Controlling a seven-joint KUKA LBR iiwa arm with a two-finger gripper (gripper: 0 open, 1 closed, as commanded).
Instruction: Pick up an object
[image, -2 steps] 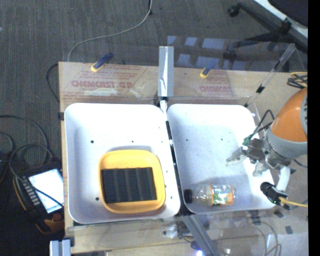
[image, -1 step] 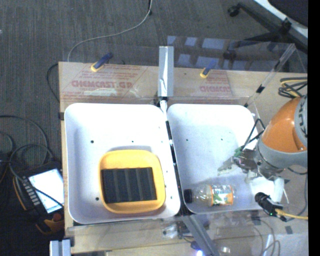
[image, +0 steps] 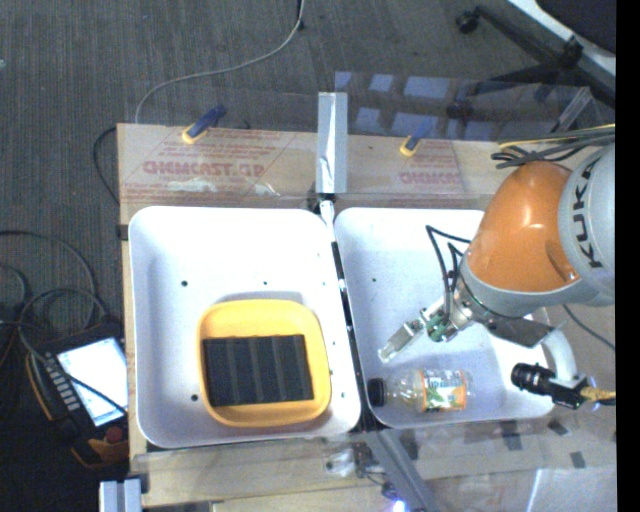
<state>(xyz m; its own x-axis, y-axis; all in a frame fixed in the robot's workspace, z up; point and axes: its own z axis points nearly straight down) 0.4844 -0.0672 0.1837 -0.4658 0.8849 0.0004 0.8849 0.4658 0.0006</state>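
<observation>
A clear plastic bottle (image: 428, 390) with a black cap and an orange-green label lies on its side at the front of the right bin (image: 385, 262). My gripper (image: 398, 341) hangs over that bin, just above and left of the bottle, its tip pointing left toward the bin's middle. Nothing shows between its fingers. A yellow tray-like object (image: 265, 362) with a dark ribbed top rests in the front half of the left bin (image: 170, 250).
The orange and grey arm (image: 530, 245) covers the right bin's right side. Black cables (image: 445, 255) trail from the wrist over the bin. A central ridge (image: 338, 290) divides the two bins. A tablet-like device (image: 85, 375) lies on the floor at left.
</observation>
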